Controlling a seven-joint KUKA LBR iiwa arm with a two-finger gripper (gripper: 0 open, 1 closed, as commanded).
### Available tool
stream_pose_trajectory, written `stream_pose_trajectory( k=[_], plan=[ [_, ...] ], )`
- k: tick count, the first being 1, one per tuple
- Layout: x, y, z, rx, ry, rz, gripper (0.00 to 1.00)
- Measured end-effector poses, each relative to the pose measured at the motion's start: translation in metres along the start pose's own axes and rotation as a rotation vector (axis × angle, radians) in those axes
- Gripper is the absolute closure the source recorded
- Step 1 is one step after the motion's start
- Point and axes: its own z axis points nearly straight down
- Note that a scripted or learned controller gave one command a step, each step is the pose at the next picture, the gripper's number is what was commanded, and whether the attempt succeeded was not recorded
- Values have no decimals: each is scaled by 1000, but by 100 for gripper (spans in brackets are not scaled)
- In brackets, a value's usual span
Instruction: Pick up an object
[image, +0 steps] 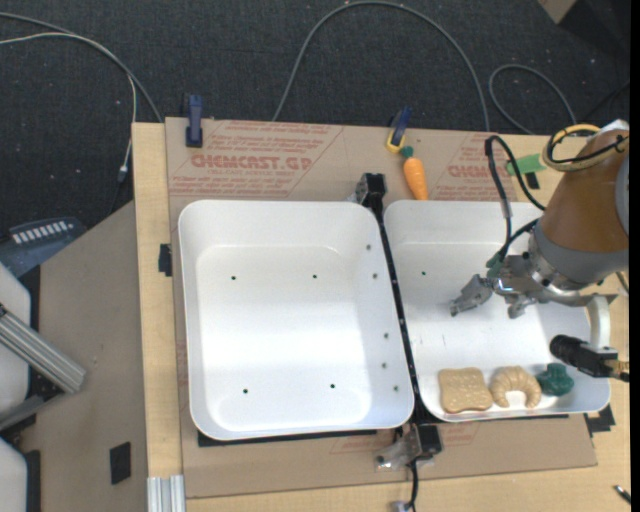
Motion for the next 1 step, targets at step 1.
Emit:
stream_pose_trajectory(
  k=[1],
  plan=[
    [4, 25, -34, -15, -4, -16, 0]
  ],
)
